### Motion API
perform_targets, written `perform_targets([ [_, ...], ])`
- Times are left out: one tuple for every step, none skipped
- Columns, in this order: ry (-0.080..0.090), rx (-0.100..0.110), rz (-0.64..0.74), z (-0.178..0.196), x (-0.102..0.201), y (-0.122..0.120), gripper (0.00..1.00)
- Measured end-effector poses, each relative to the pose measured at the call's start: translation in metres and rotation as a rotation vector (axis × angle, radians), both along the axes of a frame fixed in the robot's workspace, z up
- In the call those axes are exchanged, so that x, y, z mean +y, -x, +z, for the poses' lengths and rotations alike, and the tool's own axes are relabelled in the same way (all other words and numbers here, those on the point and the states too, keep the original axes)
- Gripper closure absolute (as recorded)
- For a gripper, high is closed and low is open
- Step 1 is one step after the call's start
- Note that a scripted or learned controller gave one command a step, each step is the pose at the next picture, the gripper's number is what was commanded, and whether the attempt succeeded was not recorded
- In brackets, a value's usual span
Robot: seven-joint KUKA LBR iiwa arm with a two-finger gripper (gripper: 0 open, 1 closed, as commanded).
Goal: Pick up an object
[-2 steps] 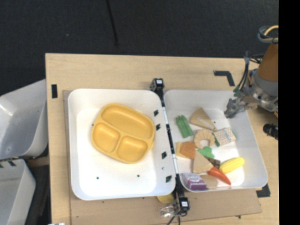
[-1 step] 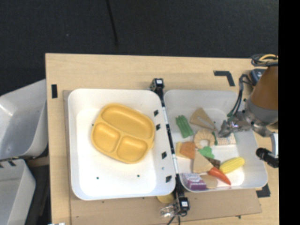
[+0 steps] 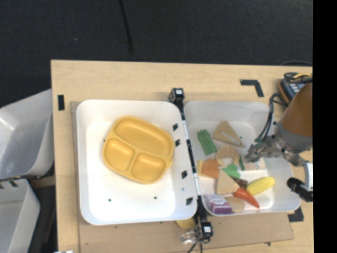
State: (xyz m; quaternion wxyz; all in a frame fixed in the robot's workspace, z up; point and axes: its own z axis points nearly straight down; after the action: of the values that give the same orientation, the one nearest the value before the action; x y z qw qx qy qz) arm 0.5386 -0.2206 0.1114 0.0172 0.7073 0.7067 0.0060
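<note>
Toy food pile [image 3: 231,173] sits in your right white bin [image 3: 263,112]; gripper [image 3: 251,154] hovers low beside tan wedge [image 3: 227,134], finger spread unclear. Yellow divided plate [image 3: 138,149] occupies left bin [image 3: 89,194].

Glossy yellow plastic tray [image 3: 138,149]; matt wood bench [image 3: 121,78]

**A robot test bench in a lab**

A lab setting was indicated: a plywood bench [image 3: 158,78] was fitted with two white bins [image 3: 84,157] (clipped together), cables were run across dark flooring, and toy food [image 3: 260,184] was laid out.
</note>
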Motion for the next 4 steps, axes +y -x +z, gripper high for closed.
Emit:
perform_targets([
  [-0.014,0.032,0.0,0.008,0.015,0.05,1.0],
  [-0.011,0.024,0.004,-0.009,0.066,0.047,1.0],
  [-0.017,0.025,0.009,0.053,0.128,0.037,1.0],
  [-0.016,0.032,-0.002,0.057,0.121,0.049,1.0],
])
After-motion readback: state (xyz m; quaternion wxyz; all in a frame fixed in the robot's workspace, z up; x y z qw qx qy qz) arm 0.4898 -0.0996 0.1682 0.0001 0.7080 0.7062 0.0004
